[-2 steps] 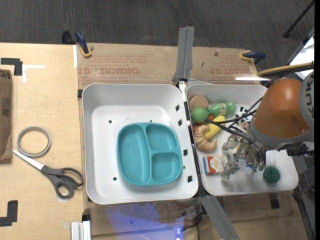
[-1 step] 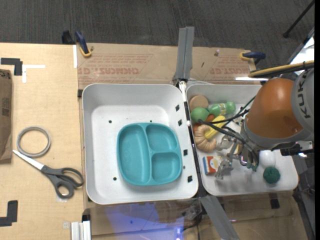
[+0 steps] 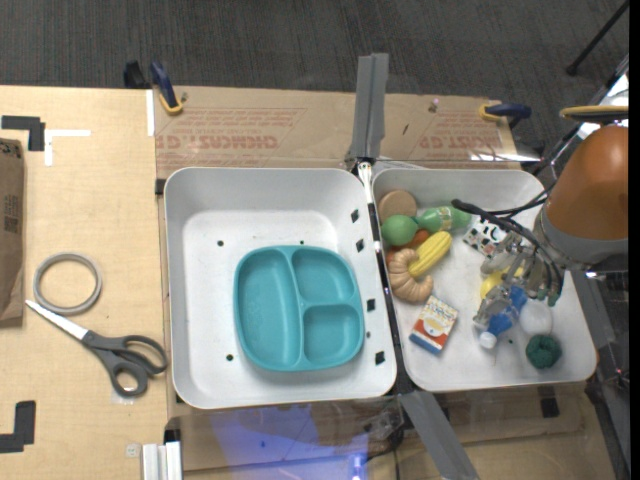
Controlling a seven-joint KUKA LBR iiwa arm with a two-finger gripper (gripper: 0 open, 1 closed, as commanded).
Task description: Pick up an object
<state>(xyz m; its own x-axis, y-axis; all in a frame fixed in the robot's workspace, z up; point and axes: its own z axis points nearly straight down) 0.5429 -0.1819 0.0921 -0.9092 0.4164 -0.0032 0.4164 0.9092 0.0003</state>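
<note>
Hovering metal hand [image 3: 512, 280] over glossy plastic toys [image 3: 420, 250].

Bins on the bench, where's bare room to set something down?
Left bin: white floor around the teal divided plate, widest along its far side. Right bin: a small patch between the snack box and green ball; its far-left corner is crowded with toy food.

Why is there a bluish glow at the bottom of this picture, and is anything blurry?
In the camera view, a blue-violet glare spills across the bench edge just below the left bin, its source unclear. The teal divided plate and scissors look sharp under even light with soft shadows. The gripper in the right bin is cluttered and slightly smeared.
</note>
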